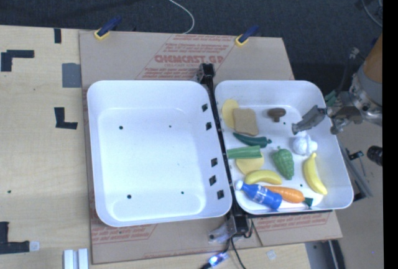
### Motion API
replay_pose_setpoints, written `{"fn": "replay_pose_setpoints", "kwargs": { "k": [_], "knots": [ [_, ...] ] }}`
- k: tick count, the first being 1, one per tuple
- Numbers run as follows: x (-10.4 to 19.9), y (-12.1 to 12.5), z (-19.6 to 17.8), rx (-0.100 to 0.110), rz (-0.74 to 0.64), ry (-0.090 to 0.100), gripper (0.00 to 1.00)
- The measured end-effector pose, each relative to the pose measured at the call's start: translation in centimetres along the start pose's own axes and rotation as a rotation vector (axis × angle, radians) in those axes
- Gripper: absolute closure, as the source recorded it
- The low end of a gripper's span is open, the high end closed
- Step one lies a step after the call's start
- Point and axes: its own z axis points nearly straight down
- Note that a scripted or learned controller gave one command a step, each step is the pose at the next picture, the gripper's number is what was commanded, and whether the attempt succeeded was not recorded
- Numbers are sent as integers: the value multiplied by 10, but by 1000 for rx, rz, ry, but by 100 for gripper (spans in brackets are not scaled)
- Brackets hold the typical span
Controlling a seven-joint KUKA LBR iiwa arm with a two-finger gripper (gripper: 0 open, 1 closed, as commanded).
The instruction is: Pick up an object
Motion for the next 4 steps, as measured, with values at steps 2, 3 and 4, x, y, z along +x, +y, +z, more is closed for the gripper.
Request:
{"fn": "replay_pose_setpoints", "kwargs": {
  "k": [2,3,4],
  "knots": [
    [67,71,-142,-19,-10,-4,100],
    [89,119,-229,-13,-5,-2,100],
    [105,147,-273,-7,-2,-2,100]
  ]
}}
